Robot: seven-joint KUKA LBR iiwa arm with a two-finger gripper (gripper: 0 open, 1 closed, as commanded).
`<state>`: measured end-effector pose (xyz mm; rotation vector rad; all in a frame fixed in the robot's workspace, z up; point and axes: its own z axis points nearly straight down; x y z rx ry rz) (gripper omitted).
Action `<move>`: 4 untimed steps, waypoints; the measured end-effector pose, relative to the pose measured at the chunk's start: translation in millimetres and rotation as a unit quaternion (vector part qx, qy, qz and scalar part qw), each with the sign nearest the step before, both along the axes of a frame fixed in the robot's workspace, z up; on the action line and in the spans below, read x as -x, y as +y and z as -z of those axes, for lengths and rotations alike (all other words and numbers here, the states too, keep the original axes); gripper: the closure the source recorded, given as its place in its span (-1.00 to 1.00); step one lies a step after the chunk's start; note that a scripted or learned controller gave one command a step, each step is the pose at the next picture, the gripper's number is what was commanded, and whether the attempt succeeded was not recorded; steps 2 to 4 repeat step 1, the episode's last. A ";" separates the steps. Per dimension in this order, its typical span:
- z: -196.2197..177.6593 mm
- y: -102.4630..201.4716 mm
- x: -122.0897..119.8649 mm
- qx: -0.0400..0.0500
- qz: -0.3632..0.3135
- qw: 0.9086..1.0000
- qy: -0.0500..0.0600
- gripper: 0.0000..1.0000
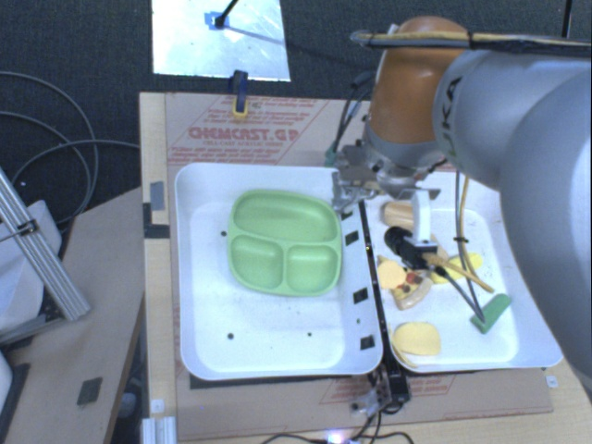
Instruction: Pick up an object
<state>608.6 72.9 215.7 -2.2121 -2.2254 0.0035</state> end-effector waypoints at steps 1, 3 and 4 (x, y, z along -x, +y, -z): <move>25.5 31.9 -11.9 0.000 0.000 1.000 -0.002 1.00; 25.5 31.9 -11.9 0.000 0.000 1.000 -0.002 1.00; 25.5 31.9 -11.9 0.000 0.000 1.000 -0.002 1.00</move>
